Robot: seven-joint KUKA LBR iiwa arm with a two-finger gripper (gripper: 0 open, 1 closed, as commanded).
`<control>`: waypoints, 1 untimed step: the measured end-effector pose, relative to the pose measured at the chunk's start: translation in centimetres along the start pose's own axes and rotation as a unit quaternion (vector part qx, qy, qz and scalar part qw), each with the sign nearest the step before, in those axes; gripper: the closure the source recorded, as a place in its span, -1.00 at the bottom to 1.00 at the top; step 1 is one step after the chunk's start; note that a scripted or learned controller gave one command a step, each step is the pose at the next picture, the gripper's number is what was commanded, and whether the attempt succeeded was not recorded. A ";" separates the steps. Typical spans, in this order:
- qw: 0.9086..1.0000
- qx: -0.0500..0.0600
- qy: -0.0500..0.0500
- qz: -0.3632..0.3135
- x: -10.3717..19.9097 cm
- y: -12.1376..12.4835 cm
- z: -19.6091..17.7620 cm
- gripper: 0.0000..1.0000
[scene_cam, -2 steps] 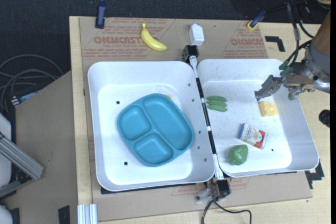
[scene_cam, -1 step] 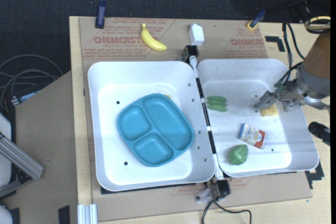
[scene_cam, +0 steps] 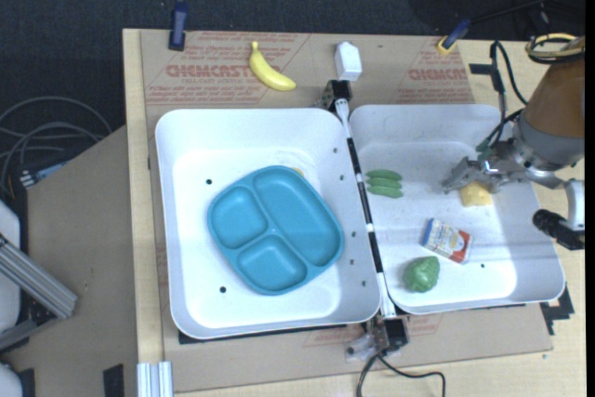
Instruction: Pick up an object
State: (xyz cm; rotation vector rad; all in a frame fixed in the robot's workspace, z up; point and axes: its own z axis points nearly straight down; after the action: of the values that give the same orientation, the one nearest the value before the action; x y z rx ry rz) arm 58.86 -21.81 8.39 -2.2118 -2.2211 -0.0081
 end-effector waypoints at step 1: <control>1.000 -0.005 -0.001 -0.001 0.1 0.4 -1.5 1.00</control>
State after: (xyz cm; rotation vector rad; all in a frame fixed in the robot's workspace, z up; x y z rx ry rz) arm 59.23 -21.76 9.89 -2.2154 -2.2282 -0.0172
